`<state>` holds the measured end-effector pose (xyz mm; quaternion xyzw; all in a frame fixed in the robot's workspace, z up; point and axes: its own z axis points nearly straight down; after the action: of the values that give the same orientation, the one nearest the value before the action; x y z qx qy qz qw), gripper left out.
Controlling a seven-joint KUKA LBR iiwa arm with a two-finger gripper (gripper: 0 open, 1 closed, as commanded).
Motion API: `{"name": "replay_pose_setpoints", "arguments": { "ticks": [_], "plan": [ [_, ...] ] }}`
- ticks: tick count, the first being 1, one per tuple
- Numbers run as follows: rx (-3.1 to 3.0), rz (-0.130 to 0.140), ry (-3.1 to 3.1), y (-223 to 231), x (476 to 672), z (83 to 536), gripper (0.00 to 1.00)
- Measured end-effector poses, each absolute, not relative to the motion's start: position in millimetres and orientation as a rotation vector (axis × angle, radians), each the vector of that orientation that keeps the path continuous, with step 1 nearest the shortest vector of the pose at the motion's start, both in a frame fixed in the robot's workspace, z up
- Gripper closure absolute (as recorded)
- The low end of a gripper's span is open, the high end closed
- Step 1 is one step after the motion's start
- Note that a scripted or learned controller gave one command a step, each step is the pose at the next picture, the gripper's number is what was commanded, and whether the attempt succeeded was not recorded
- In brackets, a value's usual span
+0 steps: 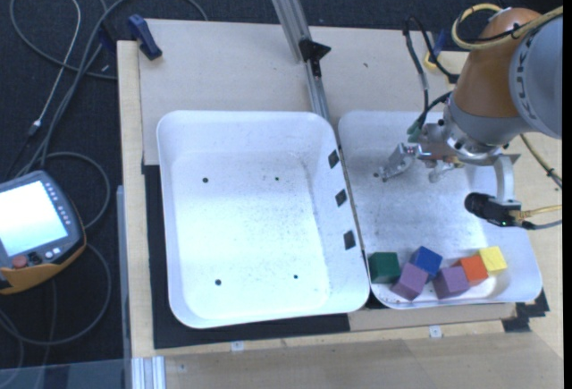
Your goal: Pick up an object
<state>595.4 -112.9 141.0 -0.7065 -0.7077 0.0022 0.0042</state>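
Blocks (435, 272) along the right bin's (393, 217) near edge, tool (394, 165) above its far half.

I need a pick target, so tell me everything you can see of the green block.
The green block is a small, dark green cube, matte, wood or plastic by its look. It sits flat on the floor of the right bin, at the near left corner, leftmost in a row of blocks. A purple block is close on its right; whether they touch is unclear. The claw hovers well above and beyond it, with nothing visibly between its fingers.
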Motion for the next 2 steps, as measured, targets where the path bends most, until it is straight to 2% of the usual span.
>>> {"name": "replay_pose_setpoints", "arguments": {
  "ticks": [1, 2],
  "plan": [
    [-2.223, -0.012, -2.232, -72.8, 603.8, 299.0, 0.00],
    [-2.220, 0.010, -2.211, -122.4, 576.9, 172.9, 0.00]
  ]
}}
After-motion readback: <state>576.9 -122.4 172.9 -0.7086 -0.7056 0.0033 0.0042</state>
